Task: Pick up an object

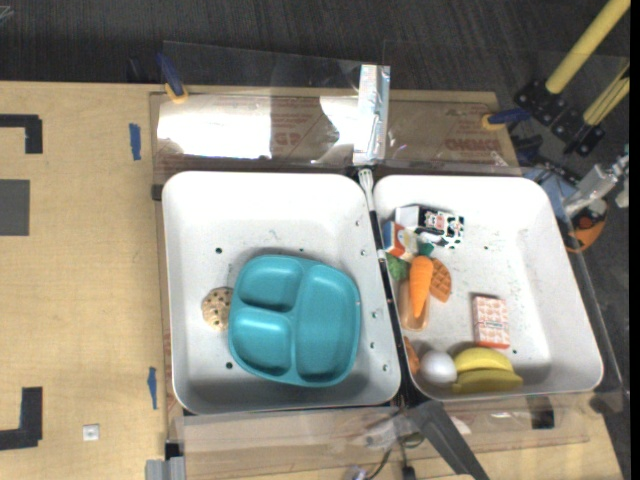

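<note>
The right bin [560,298] holds several small things. A carrot [420,286] lies along its left wall, with a black-and-white cow-patterned toy [441,224] just behind it. A pink and white box [490,320] lies near the middle, and a yellow banana [485,362] rests at the front wall with a white ball [437,367] on its left. The left bin [200,208] holds a teal divided plate [296,318] and a cookie [215,306] touching the plate's left edge. A grey piece of the arm with an orange patch [585,230] sits outside the right bin's far right corner.
A clear plastic sheet [330,123] stands behind both bins. Yellow poles with black clamps [570,88] lie at the top right. The cardboard bench top [70,298] stretches left of the bins. Small green and orange items [399,255] crowd the carrot's top end.
</note>
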`<control>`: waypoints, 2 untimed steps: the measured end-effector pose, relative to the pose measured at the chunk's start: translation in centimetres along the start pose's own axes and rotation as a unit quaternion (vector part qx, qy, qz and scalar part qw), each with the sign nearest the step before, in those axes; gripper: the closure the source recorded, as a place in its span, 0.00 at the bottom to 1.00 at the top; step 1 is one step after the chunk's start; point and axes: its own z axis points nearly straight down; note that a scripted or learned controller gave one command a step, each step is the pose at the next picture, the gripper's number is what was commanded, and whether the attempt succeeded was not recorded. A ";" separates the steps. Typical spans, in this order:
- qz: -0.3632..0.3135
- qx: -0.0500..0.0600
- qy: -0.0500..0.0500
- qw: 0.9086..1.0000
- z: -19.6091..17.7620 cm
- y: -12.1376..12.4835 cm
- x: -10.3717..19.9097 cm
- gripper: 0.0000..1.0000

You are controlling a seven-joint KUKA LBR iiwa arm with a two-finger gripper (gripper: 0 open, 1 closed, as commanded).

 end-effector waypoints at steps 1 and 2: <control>0.014 0.008 0.005 1.000 17.9 -4.5 0.8 0.00; 0.018 0.006 0.005 1.000 22.1 -6.5 7.4 0.00</control>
